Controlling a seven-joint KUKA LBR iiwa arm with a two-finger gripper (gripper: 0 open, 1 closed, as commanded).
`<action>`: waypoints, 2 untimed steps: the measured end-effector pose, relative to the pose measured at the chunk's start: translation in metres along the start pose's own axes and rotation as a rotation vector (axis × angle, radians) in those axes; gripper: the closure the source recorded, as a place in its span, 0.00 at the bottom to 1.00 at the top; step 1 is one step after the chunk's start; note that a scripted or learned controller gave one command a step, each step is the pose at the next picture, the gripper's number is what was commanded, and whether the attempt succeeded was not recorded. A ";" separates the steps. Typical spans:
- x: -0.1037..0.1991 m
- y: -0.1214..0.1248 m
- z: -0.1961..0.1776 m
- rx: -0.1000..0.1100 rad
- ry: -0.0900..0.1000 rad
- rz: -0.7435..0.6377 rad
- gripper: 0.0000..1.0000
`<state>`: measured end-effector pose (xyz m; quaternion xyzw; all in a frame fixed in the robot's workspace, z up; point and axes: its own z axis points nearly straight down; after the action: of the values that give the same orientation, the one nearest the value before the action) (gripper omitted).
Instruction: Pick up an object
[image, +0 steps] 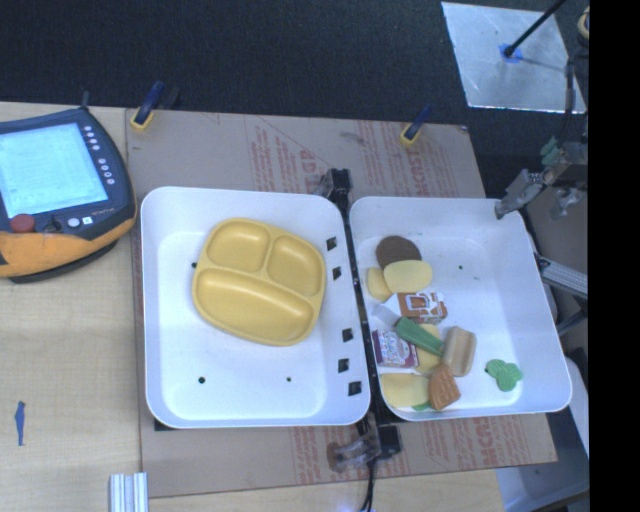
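The end effector (540, 180) was at the far right corner of the right bin (500, 250); we could not tell its state. Objects lay in this bin's left half, e.g. a green stick (418, 335) and a brown disc (398, 249). The left bin (170, 330) had a yellow tray (260, 281).

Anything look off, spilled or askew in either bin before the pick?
Nothing spilled or damaged. The yellow divided plate sits rotated in the left bin. The toy foods crowd the right bin's left side, overlapping; a small green piece lies apart.
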<state>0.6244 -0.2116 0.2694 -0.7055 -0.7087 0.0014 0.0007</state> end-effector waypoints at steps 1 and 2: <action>0.102 -0.111 0.049 0.015 0.008 -0.007 0.00; 0.119 -0.108 0.128 0.008 0.003 0.000 0.00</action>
<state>0.5158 -0.0935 0.1417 -0.7053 -0.7089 0.0030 0.0046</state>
